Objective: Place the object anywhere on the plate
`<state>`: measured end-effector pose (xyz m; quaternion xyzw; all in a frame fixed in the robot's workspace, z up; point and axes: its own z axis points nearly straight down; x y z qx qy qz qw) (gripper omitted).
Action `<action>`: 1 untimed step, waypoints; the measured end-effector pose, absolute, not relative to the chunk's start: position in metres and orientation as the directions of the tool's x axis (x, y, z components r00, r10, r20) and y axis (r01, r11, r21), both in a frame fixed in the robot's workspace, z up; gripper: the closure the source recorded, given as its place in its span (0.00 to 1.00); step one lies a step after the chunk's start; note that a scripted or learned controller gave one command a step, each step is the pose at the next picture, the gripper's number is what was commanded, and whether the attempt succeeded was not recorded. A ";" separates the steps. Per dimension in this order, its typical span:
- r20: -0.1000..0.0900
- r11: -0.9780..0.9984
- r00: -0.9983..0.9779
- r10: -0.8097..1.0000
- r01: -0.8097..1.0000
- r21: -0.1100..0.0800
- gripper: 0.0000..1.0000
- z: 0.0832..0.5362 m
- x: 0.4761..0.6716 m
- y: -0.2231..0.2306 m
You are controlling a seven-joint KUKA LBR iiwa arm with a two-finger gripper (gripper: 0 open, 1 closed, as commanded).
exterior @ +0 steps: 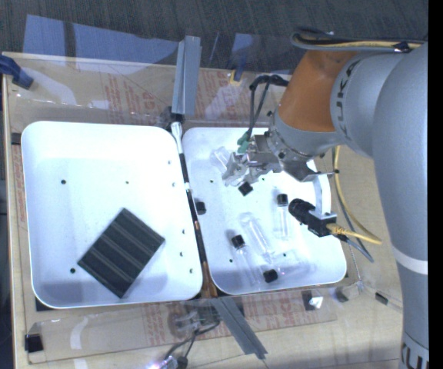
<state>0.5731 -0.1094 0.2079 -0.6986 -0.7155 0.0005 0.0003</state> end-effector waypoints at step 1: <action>0.000 -0.169 0.169 0.986 0.986 -0.007 1.00 0.191 0.476 -0.075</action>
